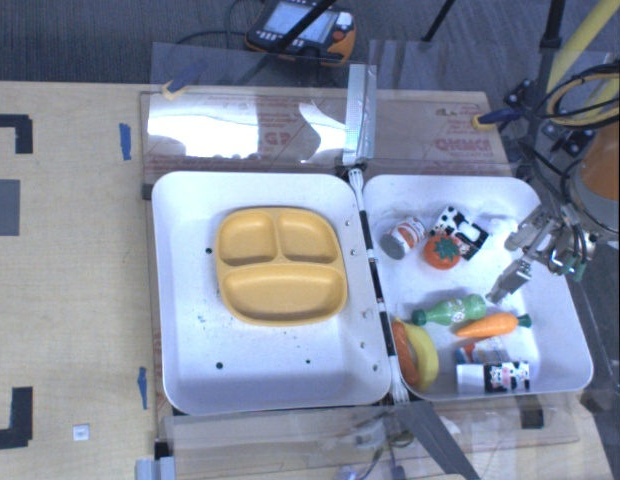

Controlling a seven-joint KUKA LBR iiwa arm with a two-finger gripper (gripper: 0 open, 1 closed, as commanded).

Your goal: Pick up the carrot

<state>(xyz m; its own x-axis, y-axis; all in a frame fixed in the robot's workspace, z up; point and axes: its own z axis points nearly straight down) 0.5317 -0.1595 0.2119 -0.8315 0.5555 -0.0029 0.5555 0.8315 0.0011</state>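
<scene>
Camera view: tapered orange carrot w/ green top, right bin; metal fingers apart above.

Arm cut off at right edge, only orange band + wrist seen. Gripper blurred, finger state unclear. Small item under carrot mostly hidden, can't ID. Bottle label too small to read.

one fixed cam | up above the bench | angled down | both white bins fit in frame
</scene>
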